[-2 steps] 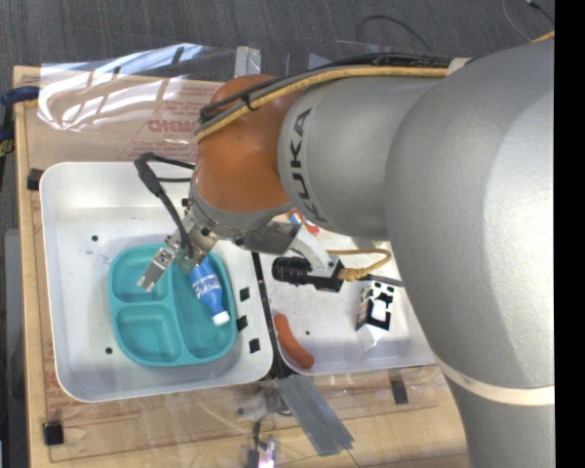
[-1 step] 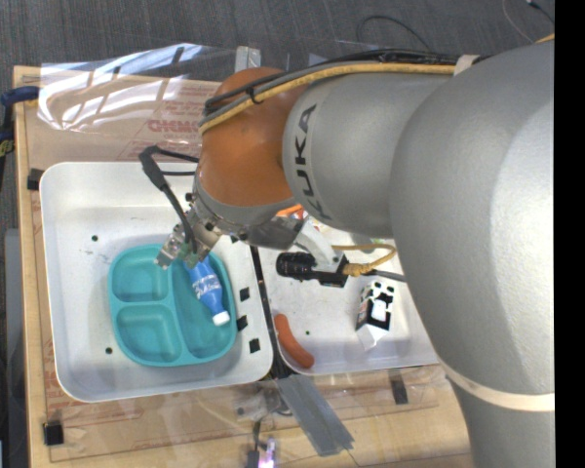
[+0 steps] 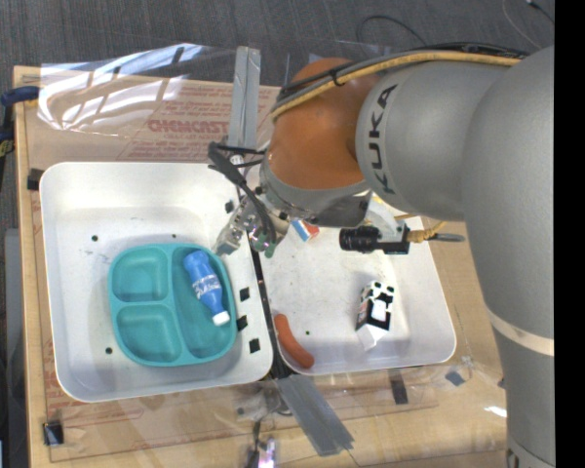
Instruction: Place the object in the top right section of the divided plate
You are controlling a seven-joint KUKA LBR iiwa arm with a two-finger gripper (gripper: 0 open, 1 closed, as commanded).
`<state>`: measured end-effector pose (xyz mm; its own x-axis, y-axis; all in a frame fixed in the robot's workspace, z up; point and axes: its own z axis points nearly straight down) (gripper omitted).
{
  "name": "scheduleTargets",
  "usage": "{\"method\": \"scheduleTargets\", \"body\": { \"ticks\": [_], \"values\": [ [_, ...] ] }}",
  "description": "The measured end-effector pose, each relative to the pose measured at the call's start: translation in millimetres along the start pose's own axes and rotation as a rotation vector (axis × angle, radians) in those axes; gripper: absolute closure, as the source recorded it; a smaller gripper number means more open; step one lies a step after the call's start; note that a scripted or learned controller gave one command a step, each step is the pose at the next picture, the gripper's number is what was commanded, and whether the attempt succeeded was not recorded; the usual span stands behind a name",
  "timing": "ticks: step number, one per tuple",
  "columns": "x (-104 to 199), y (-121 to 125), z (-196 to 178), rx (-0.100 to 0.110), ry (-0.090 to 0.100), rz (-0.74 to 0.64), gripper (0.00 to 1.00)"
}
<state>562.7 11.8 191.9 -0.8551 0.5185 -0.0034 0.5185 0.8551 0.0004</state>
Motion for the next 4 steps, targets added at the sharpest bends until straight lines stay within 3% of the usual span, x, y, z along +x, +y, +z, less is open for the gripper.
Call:
{"method": "scheduleTargets", "body": {
  "ticks": [1,2,3,4],
  "values": [
    [-95,-41,-11,0.001,0.001,-0.013,1.00],
    [-152,-95,6,0.000,-0.001,-0.034,1.00],
    [-167,-133,89,-0.003,-0.005,-0.216,1.00],
    [-156,-104,-16,-0.001,-0.002,-0.244,1.00]
  ]
}}
